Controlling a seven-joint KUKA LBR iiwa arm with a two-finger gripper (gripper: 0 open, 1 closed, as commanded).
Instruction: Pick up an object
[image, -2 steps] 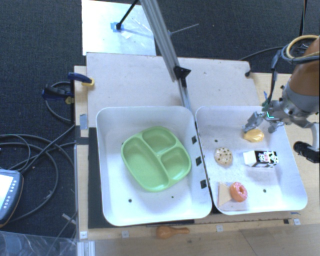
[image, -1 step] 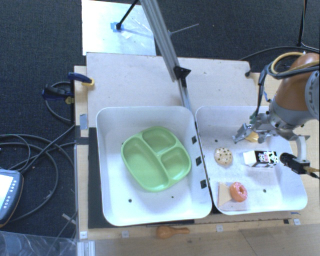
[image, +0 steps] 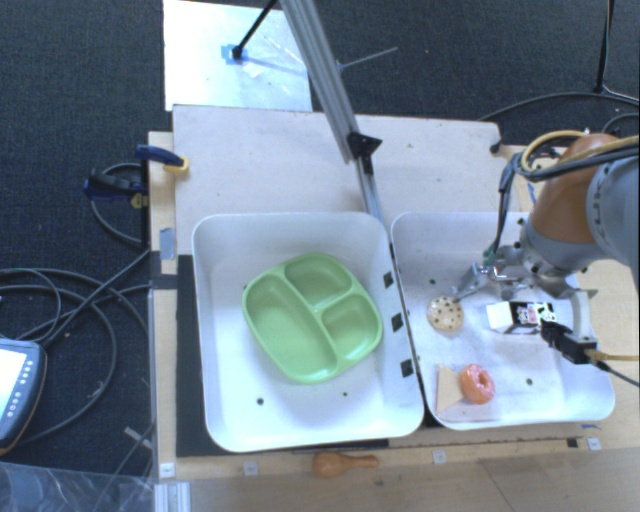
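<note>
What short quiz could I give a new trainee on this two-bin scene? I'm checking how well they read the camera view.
1. True or false: the green three-compartment plastic plate lies in the left white bin.
2. What lies nearest the pink-frosted doughnut? A) tan triangular wedge B) round speckled cookie
3. Fill in: the grey arm's gripper is over the ___ white bin.

Key: 1 true; 2 A; 3 right.

Grey arm (image: 618, 205), orange band (image: 560, 205) — black cables, metallic wrist parts
</note>
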